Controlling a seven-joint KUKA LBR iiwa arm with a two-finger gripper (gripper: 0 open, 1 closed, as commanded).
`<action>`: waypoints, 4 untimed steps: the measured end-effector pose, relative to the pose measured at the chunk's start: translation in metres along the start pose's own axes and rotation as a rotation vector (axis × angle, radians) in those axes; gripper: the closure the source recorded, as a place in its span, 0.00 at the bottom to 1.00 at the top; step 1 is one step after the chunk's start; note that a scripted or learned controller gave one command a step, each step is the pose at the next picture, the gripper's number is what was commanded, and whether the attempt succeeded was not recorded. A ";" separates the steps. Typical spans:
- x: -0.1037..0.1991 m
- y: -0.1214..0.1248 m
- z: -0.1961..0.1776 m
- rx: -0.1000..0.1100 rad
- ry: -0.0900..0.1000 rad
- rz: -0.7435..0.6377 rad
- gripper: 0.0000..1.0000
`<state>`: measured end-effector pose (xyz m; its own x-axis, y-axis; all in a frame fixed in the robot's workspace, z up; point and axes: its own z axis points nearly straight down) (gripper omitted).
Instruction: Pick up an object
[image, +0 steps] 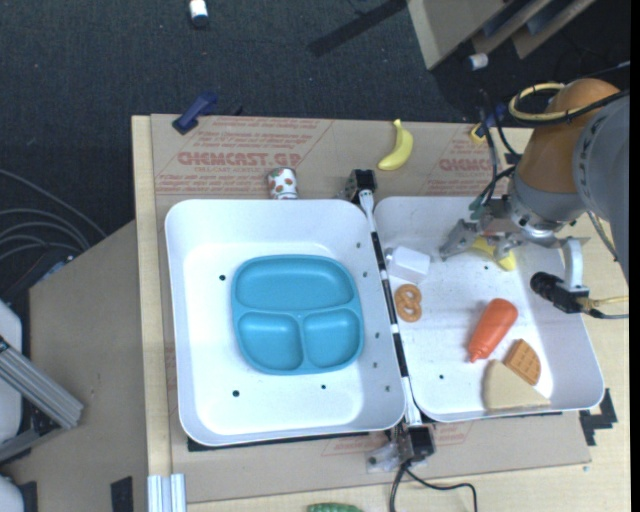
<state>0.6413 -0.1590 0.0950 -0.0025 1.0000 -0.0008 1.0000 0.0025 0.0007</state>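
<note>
**Over the right bin's far end**

Camera view: my gripper (487, 237) hangs low in the right bin (575, 345), fingers spread, touching a small yellow piece (503, 257) without clasping it. Nearer lies the carrot (491, 329), long axis slanting far-right to near-left, narrow tip near-left.

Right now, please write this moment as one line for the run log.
arm: over right bin | gripper: low at yellow item, grasp unclear | carrot: lying untouched | blue tray: in left bin

Glossy plastic tray (296, 322) — smooth — in matt white bin (200, 300) (plastic too).
</note>
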 end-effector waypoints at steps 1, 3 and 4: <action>-0.050 0.028 0.004 0.007 0.019 -0.003 0.00; -0.052 0.032 -0.008 -0.013 0.005 -0.006 0.00; -0.023 0.025 0.010 0.003 0.002 0.001 0.00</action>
<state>0.6664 -0.1824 0.0845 -0.0014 1.0000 0.0013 1.0000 0.0014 -0.0023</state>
